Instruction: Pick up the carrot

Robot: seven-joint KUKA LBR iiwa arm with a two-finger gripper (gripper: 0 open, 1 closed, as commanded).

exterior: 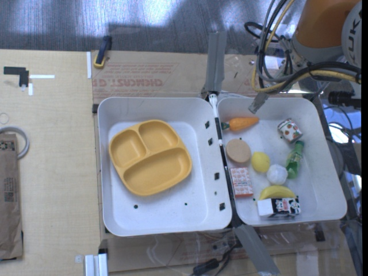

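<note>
Claw parts (pixel 260 101) are seen as a grey piece that hangs just above the far edge of the right bin (pixel 322 171), under the arm (pixel 328 16) with its orange band; whether the claw is apart or together cannot be told, because its tip is small and is partly lost among the cables (pixel 276 50).

The carrot (pixel 241 123) lies in the far left corner of the right bin, near the wall that is shared with the left bin (pixel 115 171). Its thick orange end is turned toward the right and its green top toward the shared wall. The claw is near the thick end but apart from it, and nothing is held.

For a good grasp, the claw should be brought down over the middle of the carrot and closed across its short width, not along its length. Care is needed at the wall, since little room is left on that side. The round tan disc (pixel 238 151) lies just beside the carrot on the near side, so a straight descent is judged safer than a slanted one.

Most of the arm is cut off by the picture's upper right corner. The true height of the claw above the bin floor cannot be judged from this single slanted view. The yellow divided plate (pixel 150 157) in the left bin is not concerned.
</note>
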